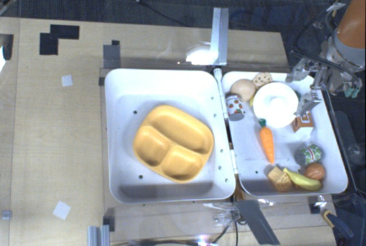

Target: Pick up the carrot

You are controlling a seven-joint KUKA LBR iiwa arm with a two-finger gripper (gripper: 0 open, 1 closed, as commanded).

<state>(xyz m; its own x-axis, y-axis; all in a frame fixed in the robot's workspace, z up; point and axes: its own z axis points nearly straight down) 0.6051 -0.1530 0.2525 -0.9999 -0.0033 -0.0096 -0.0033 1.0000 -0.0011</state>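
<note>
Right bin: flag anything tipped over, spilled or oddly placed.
Nothing looks spilled or damaged. The small can lies on its side against the right bin's left wall. The carrot lies flat, green tip toward the white plate. The gripper hangs by the plate's right edge.

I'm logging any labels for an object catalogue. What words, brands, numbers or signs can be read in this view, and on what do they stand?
No text can be read here.
Small can in the right bin: red and white printed label, too blurred to read.
Small brown box beside the white plate: markings too small to read.
Green patterned ball: a pattern, no legible characters.
</note>
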